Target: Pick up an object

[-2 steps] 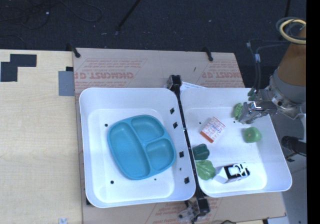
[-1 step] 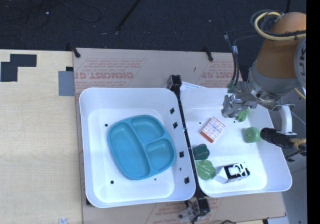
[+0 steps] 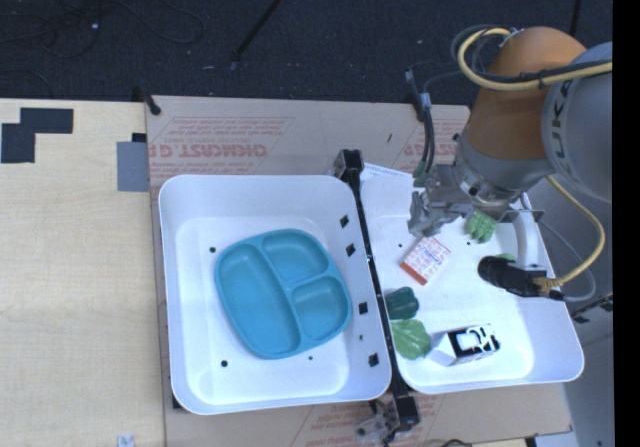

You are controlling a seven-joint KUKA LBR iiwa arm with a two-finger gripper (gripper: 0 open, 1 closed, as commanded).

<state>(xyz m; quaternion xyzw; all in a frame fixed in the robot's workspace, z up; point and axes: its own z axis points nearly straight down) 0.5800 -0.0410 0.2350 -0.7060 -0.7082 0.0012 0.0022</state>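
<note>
My gripper (image 3: 424, 219) hangs low over the back of the right bin (image 3: 560, 360), just above and behind a small red and white packet (image 3: 427, 260) that lies flat on the bin floor. A light green object (image 3: 481, 227) sits right beside the gripper, on its right. Nearer the front lie a dark green object (image 3: 402, 302), a pale green leafy object (image 3: 410, 339) and a black and white box (image 3: 470, 343). Nothing shows between the gripper and the packet.
The left bin (image 3: 190, 225) holds a blue divided plate (image 3: 283, 290). A black divider (image 3: 362, 265) runs between the two bins. Both bins rest on cardboard (image 3: 250, 130) on the wooden bench.
</note>
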